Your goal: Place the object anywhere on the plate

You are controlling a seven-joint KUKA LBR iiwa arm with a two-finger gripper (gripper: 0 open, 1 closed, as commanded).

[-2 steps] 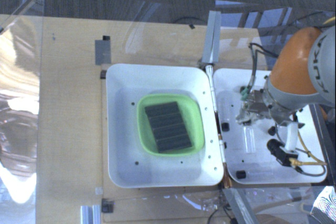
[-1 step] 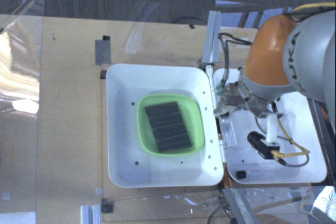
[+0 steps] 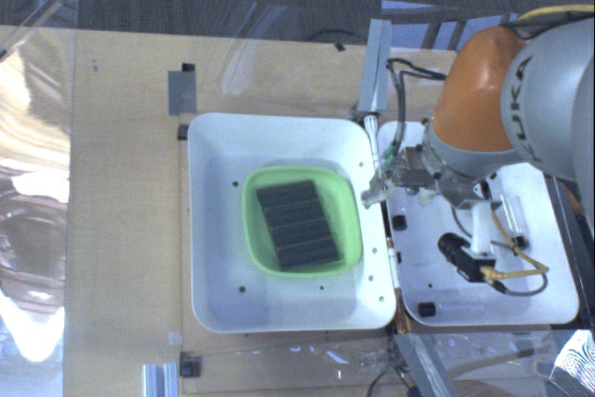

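Near edge: left shallow white plastic bin [image 3: 214, 293] holds a lime-green square plate [image 3: 346, 242]; the dark grey ribbed rectangular block [image 3: 297, 224] lies flat on it, roughly centred, slightly skewed. Right white bin [image 3: 544, 307] sits under the grey arm with orange band [image 3: 483, 98]. Gripper [image 3: 386, 181] over the seam between bins, apart from the block, jaw state can't tell

Dark ridged block [image 3: 297, 225] lies on green plate [image 3: 349, 228].
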